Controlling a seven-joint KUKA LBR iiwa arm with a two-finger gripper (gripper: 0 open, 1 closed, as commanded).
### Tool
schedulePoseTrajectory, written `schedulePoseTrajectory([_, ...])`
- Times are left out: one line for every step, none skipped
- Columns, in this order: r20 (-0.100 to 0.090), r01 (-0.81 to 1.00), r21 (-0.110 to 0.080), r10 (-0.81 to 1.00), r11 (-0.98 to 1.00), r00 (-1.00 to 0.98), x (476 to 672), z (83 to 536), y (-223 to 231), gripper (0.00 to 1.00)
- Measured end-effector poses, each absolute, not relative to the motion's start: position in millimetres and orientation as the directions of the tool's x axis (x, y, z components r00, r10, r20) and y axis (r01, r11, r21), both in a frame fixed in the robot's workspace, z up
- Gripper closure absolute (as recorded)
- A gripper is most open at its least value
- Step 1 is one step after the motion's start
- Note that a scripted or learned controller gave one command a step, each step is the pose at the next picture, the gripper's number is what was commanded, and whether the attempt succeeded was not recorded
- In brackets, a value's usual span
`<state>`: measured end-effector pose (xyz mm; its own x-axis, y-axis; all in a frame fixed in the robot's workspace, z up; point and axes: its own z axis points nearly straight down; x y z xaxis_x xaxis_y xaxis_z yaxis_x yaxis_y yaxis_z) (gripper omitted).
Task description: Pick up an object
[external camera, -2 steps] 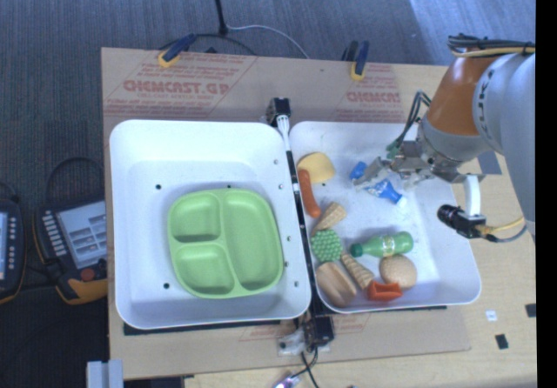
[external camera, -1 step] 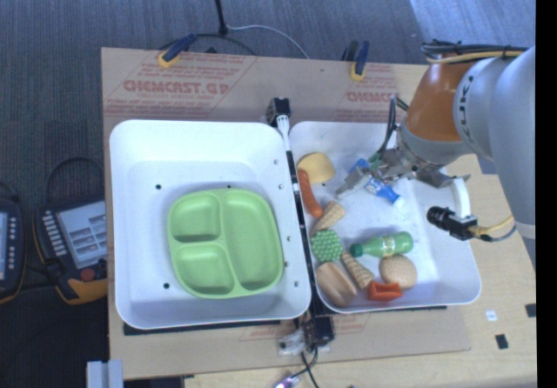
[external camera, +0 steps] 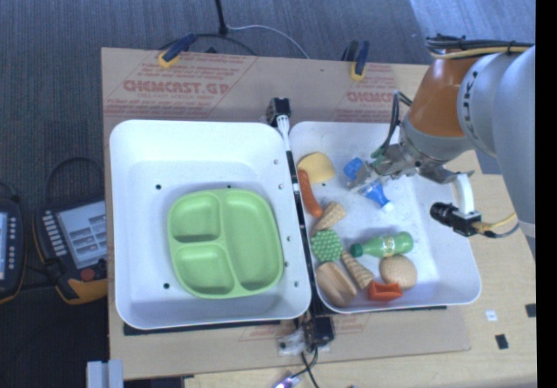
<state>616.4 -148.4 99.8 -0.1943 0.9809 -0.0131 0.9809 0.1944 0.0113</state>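
The right bin (external camera: 452, 264) holds several toy foods. My gripper (external camera: 372, 177) hangs low over the bin's upper middle, reaching in from the right. It sits between two small blue pieces, one at its upper left (external camera: 352, 170) and one just below it (external camera: 377, 196). I cannot make out whether it touches either. A yellow-tan piece (external camera: 318, 167) and an orange carrot (external camera: 309, 195) lie to its left along the bin wall. A green bottle (external camera: 384, 245) lies below it.
The front of the right bin holds a green textured ball (external camera: 326, 245), two cones (external camera: 330, 216) (external camera: 355, 269), a brown bun (external camera: 334, 284), a tan potato (external camera: 398, 270) and a red piece (external camera: 384, 292). A green divided plate (external camera: 226, 243) lies in the left bin (external camera: 139, 160).
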Motion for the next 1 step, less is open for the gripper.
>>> schedulePoseTrajectory([-0.001,0.981,0.003,0.981,0.195,-0.195,604.9,221.8,-86.5,1.00])
